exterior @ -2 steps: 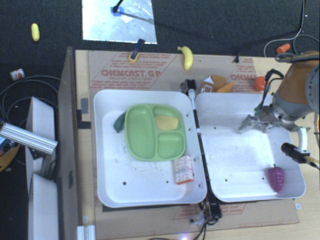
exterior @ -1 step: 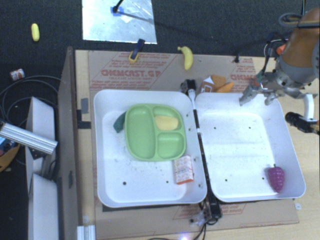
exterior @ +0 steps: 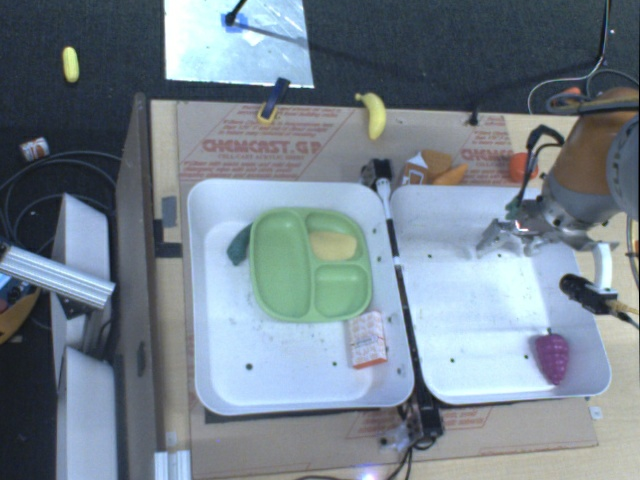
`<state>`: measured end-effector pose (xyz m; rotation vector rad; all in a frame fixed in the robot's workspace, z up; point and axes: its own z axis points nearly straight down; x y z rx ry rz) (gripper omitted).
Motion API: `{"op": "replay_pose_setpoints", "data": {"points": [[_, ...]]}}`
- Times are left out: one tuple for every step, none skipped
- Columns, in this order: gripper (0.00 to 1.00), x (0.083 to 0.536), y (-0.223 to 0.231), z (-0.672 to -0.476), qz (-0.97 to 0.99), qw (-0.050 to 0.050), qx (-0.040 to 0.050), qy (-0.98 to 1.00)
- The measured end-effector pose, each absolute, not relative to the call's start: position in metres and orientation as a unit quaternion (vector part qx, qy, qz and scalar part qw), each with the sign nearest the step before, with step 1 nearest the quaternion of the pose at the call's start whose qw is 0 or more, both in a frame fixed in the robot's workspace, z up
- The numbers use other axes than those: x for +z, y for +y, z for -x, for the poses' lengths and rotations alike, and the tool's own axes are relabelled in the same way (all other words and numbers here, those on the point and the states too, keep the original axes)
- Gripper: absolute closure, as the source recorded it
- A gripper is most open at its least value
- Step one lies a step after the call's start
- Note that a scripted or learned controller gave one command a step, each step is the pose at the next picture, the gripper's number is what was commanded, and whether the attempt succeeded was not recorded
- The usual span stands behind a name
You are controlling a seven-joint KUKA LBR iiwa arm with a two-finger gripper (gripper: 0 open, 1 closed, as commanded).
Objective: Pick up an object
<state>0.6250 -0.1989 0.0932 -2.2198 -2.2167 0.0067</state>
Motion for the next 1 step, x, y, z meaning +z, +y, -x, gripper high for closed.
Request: {"op": "replay_pose_setpoints", "data": {"points": [[0.00, 0.1896, -0.1997, -0.6635, 0.705, -0.006, -0.0034, -0.709]]}}
